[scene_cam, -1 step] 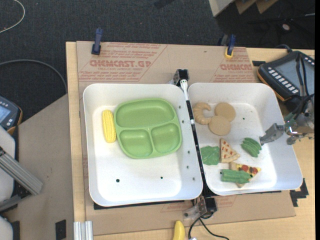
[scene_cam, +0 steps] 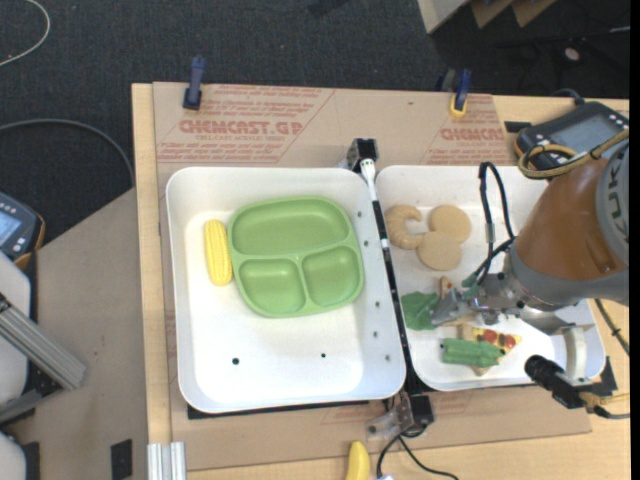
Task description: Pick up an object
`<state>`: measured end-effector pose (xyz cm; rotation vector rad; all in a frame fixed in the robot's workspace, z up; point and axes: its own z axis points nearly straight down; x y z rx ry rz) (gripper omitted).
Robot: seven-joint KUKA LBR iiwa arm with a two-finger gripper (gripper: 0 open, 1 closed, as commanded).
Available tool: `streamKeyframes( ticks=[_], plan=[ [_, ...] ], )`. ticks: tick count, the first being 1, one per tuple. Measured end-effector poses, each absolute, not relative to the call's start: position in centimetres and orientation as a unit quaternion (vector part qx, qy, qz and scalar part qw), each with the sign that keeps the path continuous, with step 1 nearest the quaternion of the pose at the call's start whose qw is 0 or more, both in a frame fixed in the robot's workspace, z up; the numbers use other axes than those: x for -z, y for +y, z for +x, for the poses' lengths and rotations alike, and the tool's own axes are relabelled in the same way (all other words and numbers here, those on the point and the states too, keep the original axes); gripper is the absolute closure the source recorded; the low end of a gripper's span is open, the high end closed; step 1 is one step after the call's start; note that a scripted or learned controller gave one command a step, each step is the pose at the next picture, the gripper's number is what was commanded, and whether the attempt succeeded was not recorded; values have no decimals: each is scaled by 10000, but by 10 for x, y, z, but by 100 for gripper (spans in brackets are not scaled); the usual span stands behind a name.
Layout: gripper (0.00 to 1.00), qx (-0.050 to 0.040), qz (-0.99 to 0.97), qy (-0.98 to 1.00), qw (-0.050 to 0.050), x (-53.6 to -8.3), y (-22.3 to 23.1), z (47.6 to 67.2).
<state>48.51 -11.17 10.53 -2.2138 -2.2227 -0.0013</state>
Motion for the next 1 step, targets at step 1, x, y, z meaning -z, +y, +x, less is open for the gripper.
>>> streamKeyframes(
  ticks=[1],
  plan=[
    [100, 3, -7074, -7068, -8, -118, -115, 485]
  ],
)
